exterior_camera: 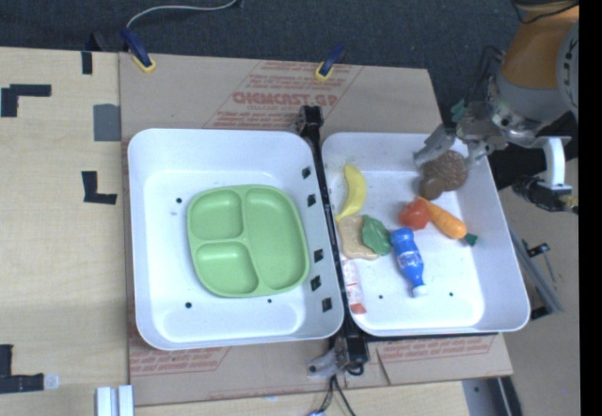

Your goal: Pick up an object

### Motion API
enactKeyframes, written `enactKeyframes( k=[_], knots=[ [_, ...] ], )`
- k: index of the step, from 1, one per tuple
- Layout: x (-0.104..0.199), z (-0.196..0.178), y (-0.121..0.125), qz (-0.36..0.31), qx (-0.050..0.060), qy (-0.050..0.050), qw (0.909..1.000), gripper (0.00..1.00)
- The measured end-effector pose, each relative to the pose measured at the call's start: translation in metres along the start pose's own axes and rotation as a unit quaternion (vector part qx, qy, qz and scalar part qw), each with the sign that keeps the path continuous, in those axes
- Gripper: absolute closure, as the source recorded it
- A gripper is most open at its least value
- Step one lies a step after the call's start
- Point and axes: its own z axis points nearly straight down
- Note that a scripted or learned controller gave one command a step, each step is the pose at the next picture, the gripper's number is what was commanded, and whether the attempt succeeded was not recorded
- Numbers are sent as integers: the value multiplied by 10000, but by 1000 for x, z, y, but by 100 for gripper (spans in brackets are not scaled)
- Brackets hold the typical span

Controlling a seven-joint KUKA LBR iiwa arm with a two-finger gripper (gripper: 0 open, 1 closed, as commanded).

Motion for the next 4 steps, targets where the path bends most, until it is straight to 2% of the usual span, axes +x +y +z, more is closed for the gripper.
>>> enactKeyframes(
  k=[1,2,3,4],
  knots=[
    [-15,127,-25,-1,-19,-3,10000,0],
    [11,126,-41,-1,-34,-16,10000,0],
    [11,117,-40,-1,-40,-23,10000,100],
    [88,29,-40,-10,-10,5,10000,100]
  ],
)
